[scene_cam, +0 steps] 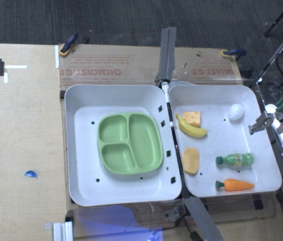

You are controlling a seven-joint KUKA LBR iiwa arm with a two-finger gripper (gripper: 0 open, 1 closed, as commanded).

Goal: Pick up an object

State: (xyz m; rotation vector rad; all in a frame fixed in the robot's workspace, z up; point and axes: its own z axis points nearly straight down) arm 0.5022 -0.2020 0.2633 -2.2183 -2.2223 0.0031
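My end effector (260,124) sits at the right bin's (267,182) three o'clock rim; I cannot tell its state from here. Nearest, toward eleven o'clock, lies the white egg (236,111). At its seven o'clock rest the green bottle (235,159) and, lower, the carrot (234,185). Further toward nine o'clock are the cheese wedge (192,118) touching the banana (190,128), with the yellow oval piece (190,160) below. The left bin (76,134) holds a green divided plate (130,143). A blue scrap (29,173) lies on the bench (16,124).
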